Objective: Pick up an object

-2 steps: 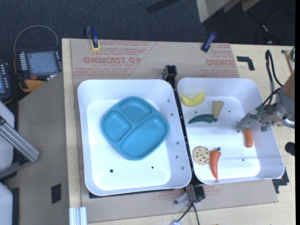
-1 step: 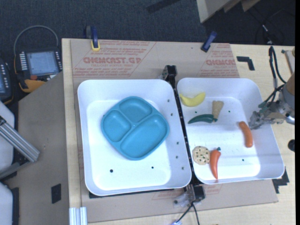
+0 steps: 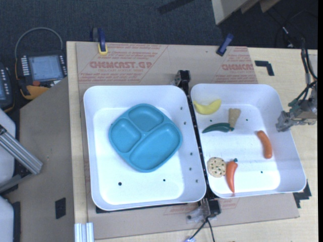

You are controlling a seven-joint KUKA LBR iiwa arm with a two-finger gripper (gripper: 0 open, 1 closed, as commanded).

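Blue clamp (image 3: 100,38) upper left on counter (image 3: 75,135) edge, second clamp (image 3: 224,44) upper right; teach pendant (image 3: 43,67) on floor, far left.

blue plate (image 3: 145,143), yellow banana (image 3: 208,106), orange carrot (image 3: 230,174)

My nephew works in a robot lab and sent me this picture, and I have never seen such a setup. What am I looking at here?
You are looking down at a slant from one fixed camera above a bench. Two shallow white bins sit side by side. The left bin holds a blue divided plate. The right bin holds toy food: a banana, a green pepper, an ice cream cone, a sausage, a cookie and a carrot. At the right edge, the gripper of a robot arm sits over the right bin's rim. Its job is to pick something up; nothing shows between its fingers.
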